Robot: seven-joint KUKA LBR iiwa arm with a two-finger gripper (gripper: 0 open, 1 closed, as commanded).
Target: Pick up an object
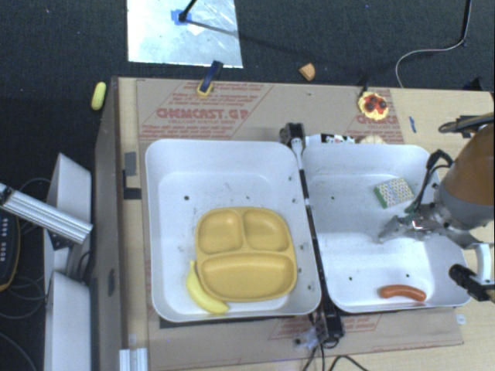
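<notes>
Pincer [389, 233] low in right bin [340, 284], finger state unclear; sponge [394, 191] just behind, sausage [402, 292] in front: likely empty grab.

Two bins [166, 207] — one tray [246, 253], banana [203, 294], sausage [402, 292], perhaps sponge [394, 192].

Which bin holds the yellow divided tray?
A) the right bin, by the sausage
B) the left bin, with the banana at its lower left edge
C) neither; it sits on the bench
B: the yellow divided tray lies in the left bin, with the banana against its lower left edge.
</notes>
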